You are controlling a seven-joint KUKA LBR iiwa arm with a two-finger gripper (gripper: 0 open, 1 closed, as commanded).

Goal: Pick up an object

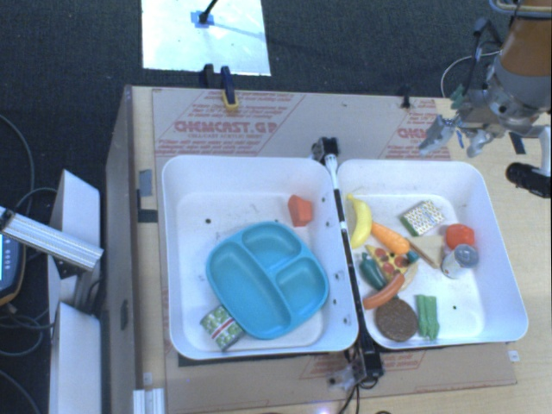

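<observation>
Gripper (455, 136) hangs above the bench beyond the far right corner of the right bin (494, 203), fingers spread apart, nothing between them.

Right bin: banana (360, 219) along the left wall, carrot (391, 237) beside it, patterned box (423, 216) near the far wall, red item (460, 235) and small can (455, 260) by the right wall. Green piece (427, 315) and brown disc (397, 320) near the front edge. Open floor at the front right corner.

Left bin (177, 231): blue divided tray (269, 279) mid-floor, orange piece (300, 210) near the far right corner, small carton (221, 326) at the front edge. Far left floor open.
</observation>
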